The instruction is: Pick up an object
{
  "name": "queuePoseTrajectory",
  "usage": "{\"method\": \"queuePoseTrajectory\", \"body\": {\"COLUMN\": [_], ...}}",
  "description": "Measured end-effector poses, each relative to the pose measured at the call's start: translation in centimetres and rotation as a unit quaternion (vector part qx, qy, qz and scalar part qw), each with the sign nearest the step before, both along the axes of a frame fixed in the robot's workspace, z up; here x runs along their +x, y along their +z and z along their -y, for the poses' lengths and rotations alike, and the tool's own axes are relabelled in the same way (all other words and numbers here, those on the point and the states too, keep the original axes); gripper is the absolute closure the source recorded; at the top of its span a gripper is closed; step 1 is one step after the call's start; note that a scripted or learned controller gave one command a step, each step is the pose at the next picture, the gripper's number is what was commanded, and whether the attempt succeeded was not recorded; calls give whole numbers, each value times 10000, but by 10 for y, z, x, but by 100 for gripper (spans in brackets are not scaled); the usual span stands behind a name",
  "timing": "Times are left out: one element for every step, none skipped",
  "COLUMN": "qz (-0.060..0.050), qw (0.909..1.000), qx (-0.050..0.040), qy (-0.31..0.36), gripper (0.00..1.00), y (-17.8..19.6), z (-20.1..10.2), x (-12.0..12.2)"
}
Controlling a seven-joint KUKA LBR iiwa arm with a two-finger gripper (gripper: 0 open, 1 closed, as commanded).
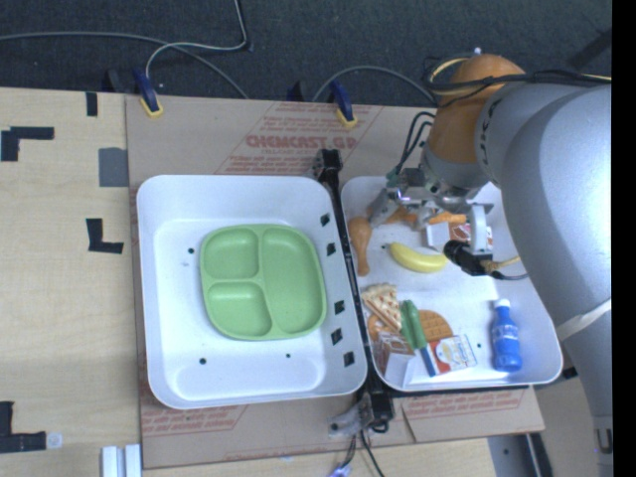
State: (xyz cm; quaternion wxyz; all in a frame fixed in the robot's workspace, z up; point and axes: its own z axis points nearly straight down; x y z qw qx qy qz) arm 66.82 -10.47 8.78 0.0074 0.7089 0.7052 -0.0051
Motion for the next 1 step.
{"method": "queuePoseTrajectory", "body": {"qz": [-2], "qw": [10000], "qx": [8], "qy": [3], "gripper": [0], "y": [0], "z": [1], "x": [0]}}
